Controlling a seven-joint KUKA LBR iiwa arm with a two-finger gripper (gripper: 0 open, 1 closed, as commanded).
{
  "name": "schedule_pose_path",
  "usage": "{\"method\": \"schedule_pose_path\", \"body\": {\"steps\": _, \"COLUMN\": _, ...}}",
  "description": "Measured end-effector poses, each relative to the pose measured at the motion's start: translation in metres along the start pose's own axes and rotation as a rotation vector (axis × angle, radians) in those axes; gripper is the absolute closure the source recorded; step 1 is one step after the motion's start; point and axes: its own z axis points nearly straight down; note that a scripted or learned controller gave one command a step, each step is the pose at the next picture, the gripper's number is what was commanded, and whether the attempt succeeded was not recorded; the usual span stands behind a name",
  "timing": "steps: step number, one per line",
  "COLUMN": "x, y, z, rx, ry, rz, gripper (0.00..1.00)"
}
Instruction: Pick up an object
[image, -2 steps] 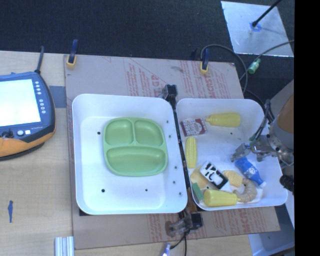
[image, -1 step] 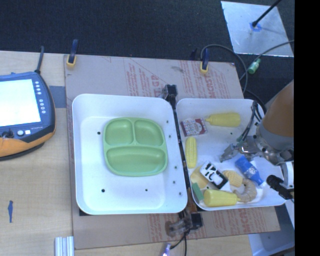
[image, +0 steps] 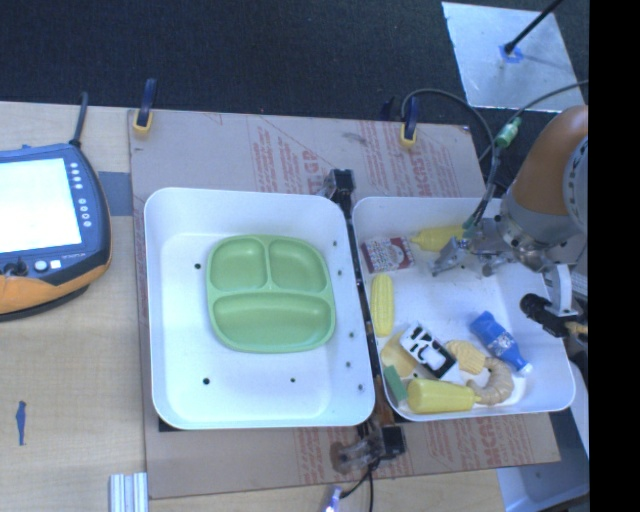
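Note:
The right bin (image: 540, 400) holds several small objects: a yellow corn cob (image: 381, 303), a red and white packet (image: 385, 254), a yellow piece (image: 436, 238), a blue object (image: 497, 340), a black and white item (image: 428, 350), a yellow block (image: 440, 397) and a tan curled piece (image: 482, 368). My gripper (image: 468, 260) hangs over the bin's far part, just right of the yellow piece. It is open with nothing between its fingers. The arm's orange band (image: 552, 160) rises behind it.
The left bin (image: 170, 390) holds a green divided plate (image: 270, 293). A teach pendant (image: 45, 225) lies on the bench at far left. Clamps (image: 408, 130) sit at the cardboard's back edge, and a black bracket (image: 342, 183) joins the bins.

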Motion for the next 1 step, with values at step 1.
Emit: {"method": "schedule_pose_path", "body": {"steps": 1, "x": -0.0159, "y": -0.0848, "z": 0.001, "rx": 0.004, "ry": -0.001, "rz": -0.002, "gripper": 0.0}}
